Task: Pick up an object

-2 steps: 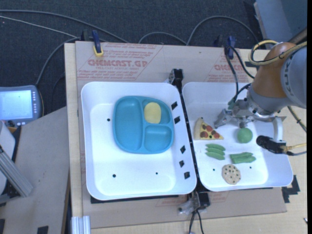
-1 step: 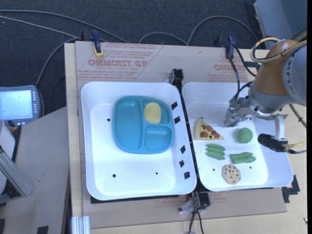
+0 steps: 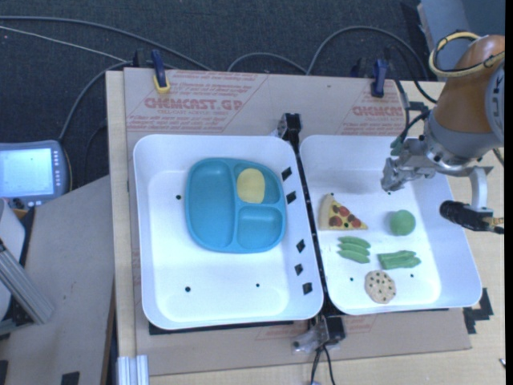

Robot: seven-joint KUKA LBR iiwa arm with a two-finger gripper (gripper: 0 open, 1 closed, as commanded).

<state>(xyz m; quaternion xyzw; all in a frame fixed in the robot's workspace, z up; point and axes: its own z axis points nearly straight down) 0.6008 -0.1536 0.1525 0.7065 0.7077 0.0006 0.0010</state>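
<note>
Robotics lab: clamped bench (image 3: 240, 95), cables (image 3: 72, 30), pendant screen (image 3: 28, 171), bins w/ toy food (image 3: 345, 215).

Floor (image 3: 200, 14): dark carpet, with grey cables (image 3: 72, 26) trailing across it. Bench top (image 3: 240, 95): tan board printed in red lettering, fixed at its far edge by 2 blue-and-yellow clamps (image 3: 159, 70). A small lit screen (image 3: 28, 171) stands off the bench's left edge, above a plain cardboard sheet (image 3: 64, 279). Lighting even.

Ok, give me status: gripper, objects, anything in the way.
Gripper above right bin, holding nothing visible. Pizza slice, green ball, cookie lie loose. Nothing blocking.
</note>
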